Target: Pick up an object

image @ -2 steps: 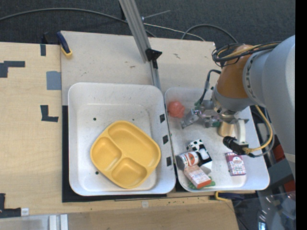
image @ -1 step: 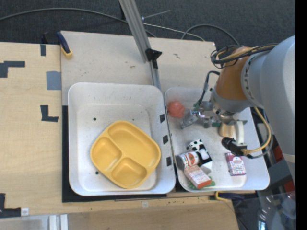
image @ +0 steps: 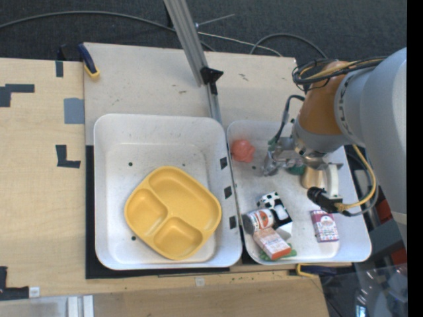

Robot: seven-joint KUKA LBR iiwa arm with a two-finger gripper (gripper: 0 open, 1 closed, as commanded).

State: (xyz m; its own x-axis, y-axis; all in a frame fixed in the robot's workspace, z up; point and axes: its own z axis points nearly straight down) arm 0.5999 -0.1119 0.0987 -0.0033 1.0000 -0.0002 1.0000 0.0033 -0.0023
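Two white bins sit side by side: the left bin (image: 106, 177) holds one yellow plastic tray with three sections (image: 172, 211), and the right bin (image: 357, 243) holds one round pink ball (image: 243, 150) beside the gripper (image: 272, 166), lower down one black-and-white toy (image: 272, 203), one red-labelled can (image: 259, 219), one orange packet (image: 273, 244) and one small maroon box (image: 324, 226).

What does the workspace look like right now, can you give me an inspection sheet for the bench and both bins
Surface: wooden bench bearing left bin and right bin.
Job's things: pink ball, black-and-white toy, small can, orange packet, maroon carton, all in the right bin.
Clutter: yellow divided plate in the left bin.
Grippers: gripper low in the right bin, beside the ball; nothing seen between its fingers.
Cables: black cables across the dark floor.
Surroundings: slanted metal pole; blue-and-yellow clamp.
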